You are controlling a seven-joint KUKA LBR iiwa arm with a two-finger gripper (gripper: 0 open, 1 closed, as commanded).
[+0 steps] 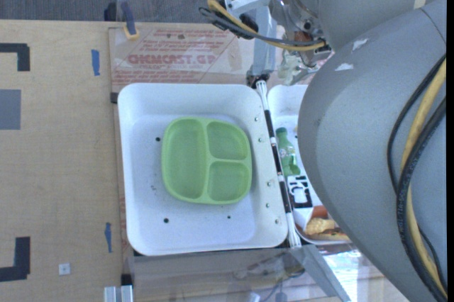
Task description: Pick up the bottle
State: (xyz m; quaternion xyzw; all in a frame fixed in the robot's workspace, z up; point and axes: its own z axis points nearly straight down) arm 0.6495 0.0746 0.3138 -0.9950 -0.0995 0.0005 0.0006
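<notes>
Bottle (286,151) — half hidden behind arm (376,152)

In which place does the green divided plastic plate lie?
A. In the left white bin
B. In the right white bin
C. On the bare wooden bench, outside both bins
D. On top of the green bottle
A. The green divided plastic plate lies flat inside the left white bin, apart from the green bottle in the right bin.
</notes>
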